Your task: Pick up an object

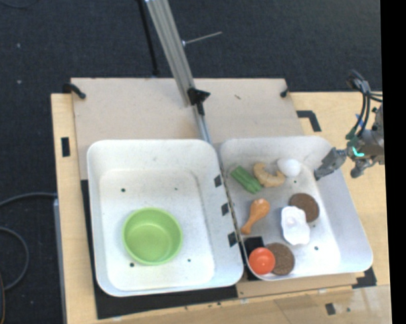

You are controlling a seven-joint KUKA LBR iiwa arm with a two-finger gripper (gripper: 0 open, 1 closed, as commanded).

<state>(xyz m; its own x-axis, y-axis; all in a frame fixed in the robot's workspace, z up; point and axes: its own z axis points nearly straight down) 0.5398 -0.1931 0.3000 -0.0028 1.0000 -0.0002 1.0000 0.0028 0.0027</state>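
From the one camera above the bench we see two shallow white bins side by side. The left bin (110, 161) holds a green bowl (152, 236), which sits upright toward its near side, well apart from everything else.

The right bin (345, 233) holds all the loose pieces. Along its far side lie a green block (245, 179), a tan curved piece (268, 175) just beside it, and a white ball (289, 166) touching or nearly touching the tan piece. In the middle we find an orange drumstick-shaped toy (255, 214), lying at a slant with its thick end toward the far side. To its right sits a brown disc (304, 205), with a white lump (295, 226) just in front of it, partly overlapping it. In the near left corner a red ball (262, 260) rests against a second brown disc (282, 258).

The gripper (331, 163) shows at the right bin's far right corner, above the rim, with the arm's wrist (365, 146) behind it at the view's right side. We see nothing between its fingers, and we cannot tell whether they are apart or together. The nearest pieces to it are the white ball and the brown disc, both apart from it.

A slanted metal pole (176, 52) crosses the far side of the bench (65, 123) and ends between the two bins.
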